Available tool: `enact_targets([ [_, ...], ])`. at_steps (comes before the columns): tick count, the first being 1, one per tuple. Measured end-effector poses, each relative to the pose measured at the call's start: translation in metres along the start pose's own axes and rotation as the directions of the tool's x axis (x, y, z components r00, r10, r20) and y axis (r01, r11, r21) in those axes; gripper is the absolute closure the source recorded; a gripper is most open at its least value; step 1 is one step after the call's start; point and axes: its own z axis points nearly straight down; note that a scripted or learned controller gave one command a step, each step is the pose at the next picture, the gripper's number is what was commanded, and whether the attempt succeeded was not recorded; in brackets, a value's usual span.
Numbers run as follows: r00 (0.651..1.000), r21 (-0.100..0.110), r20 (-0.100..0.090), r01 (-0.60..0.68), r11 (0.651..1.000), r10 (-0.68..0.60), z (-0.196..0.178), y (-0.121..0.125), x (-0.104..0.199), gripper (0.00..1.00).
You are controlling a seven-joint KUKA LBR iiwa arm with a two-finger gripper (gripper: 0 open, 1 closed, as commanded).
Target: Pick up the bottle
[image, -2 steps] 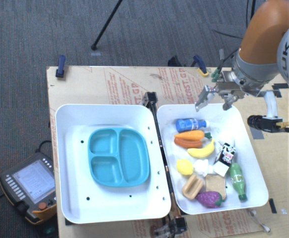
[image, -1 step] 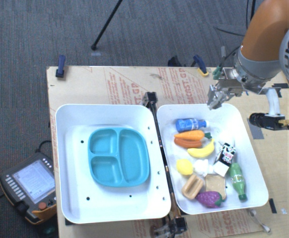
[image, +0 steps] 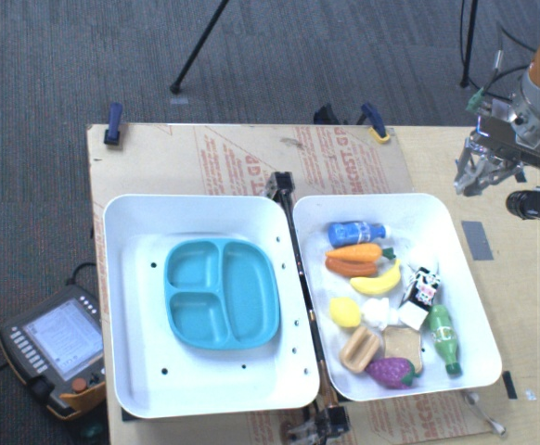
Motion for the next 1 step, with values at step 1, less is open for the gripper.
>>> enact_targets([
  [1,0.968,0.001,0.000,-0.252,0.968,0.252,-0.0392,0.0392,-0.0163,1.00],
])
